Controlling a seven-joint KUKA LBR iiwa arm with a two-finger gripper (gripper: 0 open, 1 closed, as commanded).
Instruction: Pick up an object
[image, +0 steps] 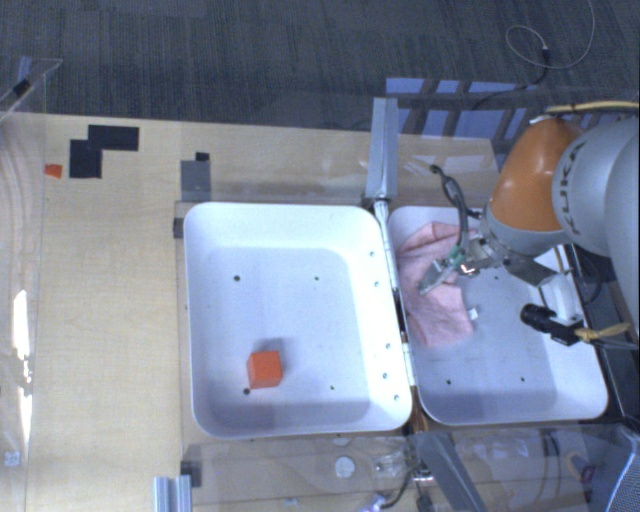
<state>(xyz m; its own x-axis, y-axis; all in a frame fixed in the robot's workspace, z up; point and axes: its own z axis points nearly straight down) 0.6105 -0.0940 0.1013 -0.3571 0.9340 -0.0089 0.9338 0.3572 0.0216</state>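
A pink crumpled cloth (436, 290) lies in the right bin (520, 400), against its left wall. My gripper (440, 274) hangs low over the cloth's upper middle, its fingers (432, 281) pointing down-left onto the fabric. The grey arm with its orange band (530, 185) reaches in from the right above the bin. A small orange cube (265, 369) rests on the floor of the left bin (290, 250), toward its front.
A grey metal post (380, 150) stands at the back between the two bins. A black cable and connector (545, 322) cross the right bin's right side. Black and orange markers (95, 150) sit on the bench at far left.
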